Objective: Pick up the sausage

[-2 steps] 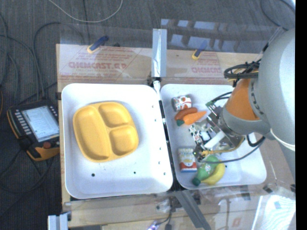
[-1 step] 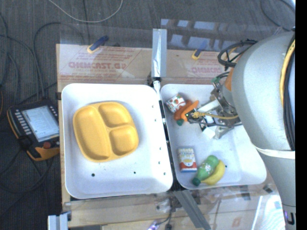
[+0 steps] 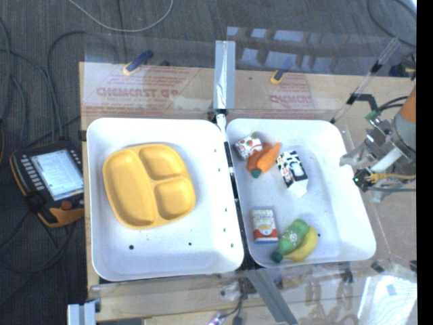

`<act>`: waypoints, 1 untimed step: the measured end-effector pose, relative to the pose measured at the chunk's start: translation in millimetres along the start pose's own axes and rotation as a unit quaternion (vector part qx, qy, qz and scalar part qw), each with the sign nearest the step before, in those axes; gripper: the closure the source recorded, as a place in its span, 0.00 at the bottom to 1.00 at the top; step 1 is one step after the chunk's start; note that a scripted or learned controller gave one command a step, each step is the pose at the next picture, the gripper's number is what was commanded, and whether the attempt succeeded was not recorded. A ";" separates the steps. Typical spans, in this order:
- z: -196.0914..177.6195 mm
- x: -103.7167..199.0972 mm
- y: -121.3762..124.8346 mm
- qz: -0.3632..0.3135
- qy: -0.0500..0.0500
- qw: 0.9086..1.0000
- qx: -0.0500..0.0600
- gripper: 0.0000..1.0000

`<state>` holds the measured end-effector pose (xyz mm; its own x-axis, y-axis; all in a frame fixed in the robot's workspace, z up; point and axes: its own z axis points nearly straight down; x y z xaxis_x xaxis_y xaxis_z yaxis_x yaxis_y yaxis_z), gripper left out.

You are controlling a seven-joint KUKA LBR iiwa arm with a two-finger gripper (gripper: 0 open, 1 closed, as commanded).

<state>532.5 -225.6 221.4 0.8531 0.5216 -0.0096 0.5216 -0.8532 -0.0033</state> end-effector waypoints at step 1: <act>96.2 9.9 -93.9 0.105 0.001 0.995 0.002 0.00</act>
